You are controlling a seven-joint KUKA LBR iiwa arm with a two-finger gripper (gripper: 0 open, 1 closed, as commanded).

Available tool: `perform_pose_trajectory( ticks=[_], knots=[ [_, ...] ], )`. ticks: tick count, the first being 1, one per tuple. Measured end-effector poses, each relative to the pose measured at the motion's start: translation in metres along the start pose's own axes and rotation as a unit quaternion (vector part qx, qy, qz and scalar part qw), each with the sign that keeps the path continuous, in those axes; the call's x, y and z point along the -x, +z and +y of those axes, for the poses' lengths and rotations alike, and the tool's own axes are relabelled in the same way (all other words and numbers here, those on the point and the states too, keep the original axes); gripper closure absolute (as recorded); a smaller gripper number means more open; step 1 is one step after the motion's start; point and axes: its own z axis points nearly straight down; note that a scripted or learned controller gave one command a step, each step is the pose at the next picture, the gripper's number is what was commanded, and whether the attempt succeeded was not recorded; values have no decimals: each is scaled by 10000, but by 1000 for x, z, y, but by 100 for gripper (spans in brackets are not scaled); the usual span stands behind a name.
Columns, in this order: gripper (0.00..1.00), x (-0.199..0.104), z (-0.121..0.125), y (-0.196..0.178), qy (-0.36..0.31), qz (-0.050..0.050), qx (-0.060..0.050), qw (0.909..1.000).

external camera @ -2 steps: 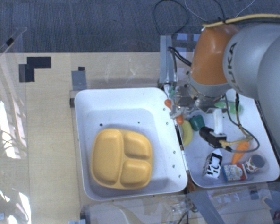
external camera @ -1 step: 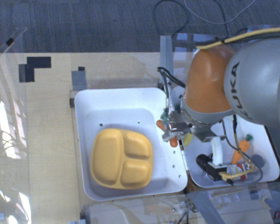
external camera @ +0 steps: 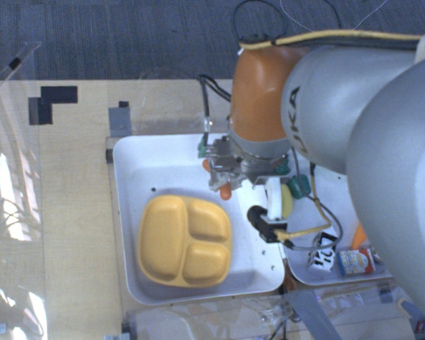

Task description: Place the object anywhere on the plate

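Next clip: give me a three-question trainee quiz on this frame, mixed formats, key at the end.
1. True or false: the yellow plate lies in the left bin.
2. How many compartments does the plate have? A) two B) three C) five
3. Fill in: the arm's band above the wrist is ____.

Key: 1 true. 2 B. 3 orange.
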Motion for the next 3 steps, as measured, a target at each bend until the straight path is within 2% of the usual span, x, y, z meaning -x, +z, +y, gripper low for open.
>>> perform_pose_trajectory(
  ticks=[1,2,3],
  knots=[
    [0,0,0,0,1,1,0,10000],
    [0,7,113,28,-1455,-3,15,9894],
    [0,-44,36,-55,-1804,5,20,9836]
  ],
)
